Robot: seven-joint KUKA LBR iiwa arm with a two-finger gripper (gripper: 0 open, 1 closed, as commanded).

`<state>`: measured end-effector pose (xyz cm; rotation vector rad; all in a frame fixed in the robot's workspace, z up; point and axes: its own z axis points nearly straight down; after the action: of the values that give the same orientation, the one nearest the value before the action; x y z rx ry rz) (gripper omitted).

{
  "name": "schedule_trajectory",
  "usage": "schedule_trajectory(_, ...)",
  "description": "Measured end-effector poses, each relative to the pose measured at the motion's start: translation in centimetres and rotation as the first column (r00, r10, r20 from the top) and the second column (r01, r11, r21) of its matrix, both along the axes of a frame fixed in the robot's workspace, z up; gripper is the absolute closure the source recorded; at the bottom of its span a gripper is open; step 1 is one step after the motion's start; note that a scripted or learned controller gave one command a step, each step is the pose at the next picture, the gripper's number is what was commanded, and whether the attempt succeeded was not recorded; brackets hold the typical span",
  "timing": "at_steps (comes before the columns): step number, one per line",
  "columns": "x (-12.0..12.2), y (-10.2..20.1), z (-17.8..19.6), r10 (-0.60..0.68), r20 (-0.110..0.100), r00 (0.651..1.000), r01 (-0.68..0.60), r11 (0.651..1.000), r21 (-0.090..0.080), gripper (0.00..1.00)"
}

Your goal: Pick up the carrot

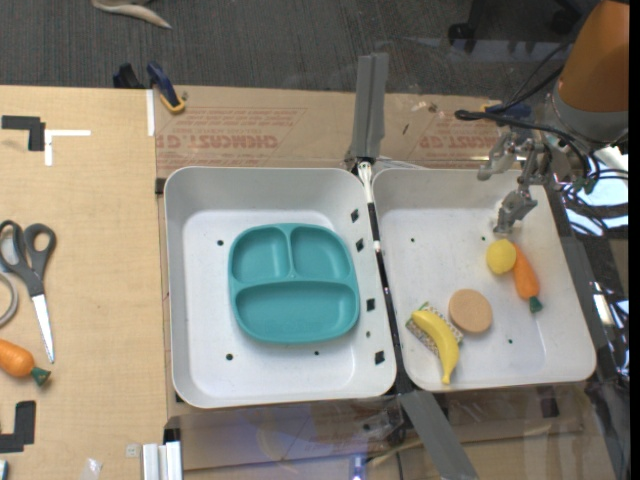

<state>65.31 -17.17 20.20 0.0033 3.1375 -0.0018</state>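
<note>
Carrot (525, 277) lies in the right bin (560, 368), near its right wall, slanted, green stub end toward the lower right. Lemon (501, 257) sits just left of its upper end, touching or nearly so; cannot tell which. Round tan cookie-like disc (470, 310) lies lower left of the carrot, apart from it, and a banana (440, 336) lies beside the disc. Gripper (517, 211) hangs above the lemon and the carrot's top end, up near the back of the bin. Fingers hold nothing; whether they are spread or closed, cannot tell, too small and cluttered with cables.

Judgement: carrot not picked yet, approach stage.

Risks:
- Gripper looks lined up closer to the lemon than the carrot, so a straight drop could grab or knock the lemon instead.
- Lemon is round and would roll if nudged, possibly pushing the carrot.
- Carrot is close to the right wall, so one finger could hit the wall or find no room.
- Carrot tapers and is slanted; fingers not turned across it may slip off or squeeze it out.

Left bin (190, 348) holds a teal tray (294, 283). Second carrot (16, 359) and scissors (30, 268) lie on the table (90, 218) far left, well apart from the arm, a possible mix-up for the target.
</note>
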Motion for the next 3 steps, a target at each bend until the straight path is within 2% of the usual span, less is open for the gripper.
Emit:
schedule_trajectory(1, -1.1, -5.0, -10.8, 0.195, 0.0, 0.981, -0.195, 0.981, 0.0, 0.0)
schedule_trajectory(2, -0.9, -5.0, -9.7, 0.197, 0.006, 0.98, -0.197, 0.98, -0.004, 1.0)
schedule_trajectory(3, -0.9, 0.6, -1.3, 0.3, 0.003, 0.954, -0.3, 0.954, -0.001, 1.0)
